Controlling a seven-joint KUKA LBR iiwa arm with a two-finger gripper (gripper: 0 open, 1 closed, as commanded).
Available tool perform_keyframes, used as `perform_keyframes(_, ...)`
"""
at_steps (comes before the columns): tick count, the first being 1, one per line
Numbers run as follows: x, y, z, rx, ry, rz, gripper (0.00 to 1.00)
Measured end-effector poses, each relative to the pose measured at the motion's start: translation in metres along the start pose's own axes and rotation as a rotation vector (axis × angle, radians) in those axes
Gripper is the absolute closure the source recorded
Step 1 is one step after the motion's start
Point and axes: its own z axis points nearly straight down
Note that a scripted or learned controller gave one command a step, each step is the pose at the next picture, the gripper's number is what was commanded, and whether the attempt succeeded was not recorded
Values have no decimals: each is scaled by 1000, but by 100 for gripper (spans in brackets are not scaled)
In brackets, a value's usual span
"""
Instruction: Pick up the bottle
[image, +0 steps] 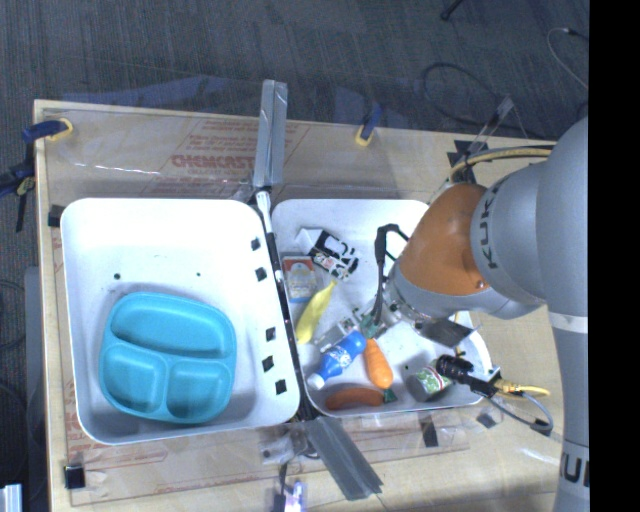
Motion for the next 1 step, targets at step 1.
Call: perform_keyframes(1, 0, 1, -10, 0, 0, -4, 100)
